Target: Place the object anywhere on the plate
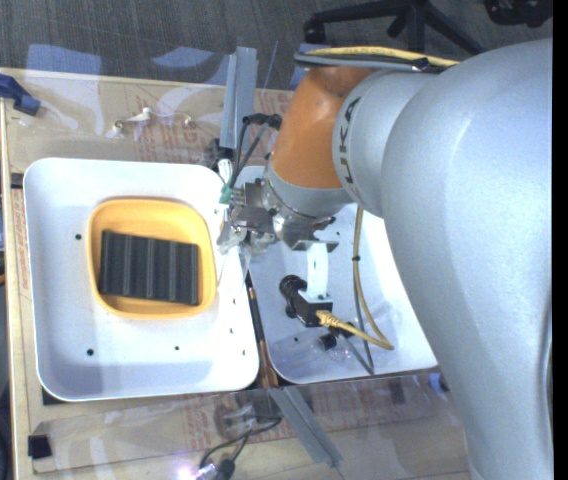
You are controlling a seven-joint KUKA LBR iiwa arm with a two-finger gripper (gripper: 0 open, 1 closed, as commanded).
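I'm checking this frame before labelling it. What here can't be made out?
- Gripper: its fingers are hidden under the wrist in the camera view, so open or shut is unclear.
- Right bin: mostly covered by the arm.
- Object to place: not identifiable near the plate.
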